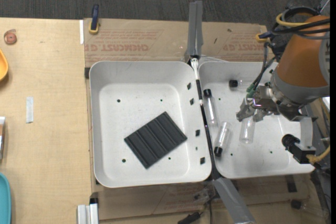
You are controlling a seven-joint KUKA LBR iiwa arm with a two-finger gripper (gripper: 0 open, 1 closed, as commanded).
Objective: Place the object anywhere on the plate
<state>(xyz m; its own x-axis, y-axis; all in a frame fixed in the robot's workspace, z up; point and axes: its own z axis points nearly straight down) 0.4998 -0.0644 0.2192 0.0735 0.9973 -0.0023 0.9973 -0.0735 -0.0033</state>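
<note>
Item: clear vial [247,132], lying in the right bin [273,165], just below the gripper [252,113], long axis running roughly toward it. Fingers' spread: cannot tell. Dark ribbed plate [156,139] is sitting well left of the vial, in the left bin [105,113].

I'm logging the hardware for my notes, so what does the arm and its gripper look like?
The arm has a broad orange band over grey housing, with yellow and black cables looped along its top. The gripper is a small metallic grey assembly with green wiring beside it.
</note>
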